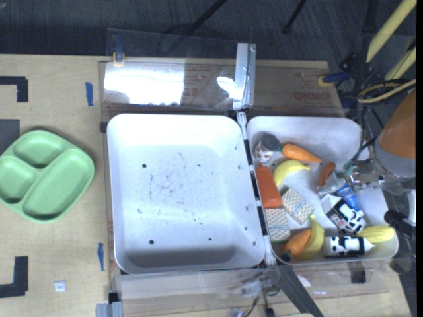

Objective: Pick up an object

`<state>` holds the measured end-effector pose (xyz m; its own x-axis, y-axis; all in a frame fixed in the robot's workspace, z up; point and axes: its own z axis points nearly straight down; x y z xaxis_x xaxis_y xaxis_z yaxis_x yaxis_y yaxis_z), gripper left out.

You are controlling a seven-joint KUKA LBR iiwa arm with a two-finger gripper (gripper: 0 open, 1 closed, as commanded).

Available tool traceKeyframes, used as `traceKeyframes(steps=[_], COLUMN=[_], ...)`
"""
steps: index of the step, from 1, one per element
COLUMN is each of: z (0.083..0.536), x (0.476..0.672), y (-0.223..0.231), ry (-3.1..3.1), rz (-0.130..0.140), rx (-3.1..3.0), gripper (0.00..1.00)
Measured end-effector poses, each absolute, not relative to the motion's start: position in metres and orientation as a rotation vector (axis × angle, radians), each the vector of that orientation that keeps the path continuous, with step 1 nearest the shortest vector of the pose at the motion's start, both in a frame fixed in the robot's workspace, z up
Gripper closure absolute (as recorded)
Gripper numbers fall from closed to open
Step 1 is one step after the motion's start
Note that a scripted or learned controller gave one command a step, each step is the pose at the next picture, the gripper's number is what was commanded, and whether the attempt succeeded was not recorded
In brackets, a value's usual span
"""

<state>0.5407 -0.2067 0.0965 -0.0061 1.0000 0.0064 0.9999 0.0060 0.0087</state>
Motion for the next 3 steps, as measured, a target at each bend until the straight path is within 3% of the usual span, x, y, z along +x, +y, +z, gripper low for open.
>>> traceKeyframes(steps=[1, 2, 3], z=[0.086, 0.098, 0.2], x=[0.598, 0.6, 0.573], y=[-0.197, -0.197, -0.17], ry=[2.284, 2.28, 2.236], rz=[0.003, 0.007, 0.001], rx=[2.152, 2.146, 2.203], gripper=[0.0, 1.0, 1.0])
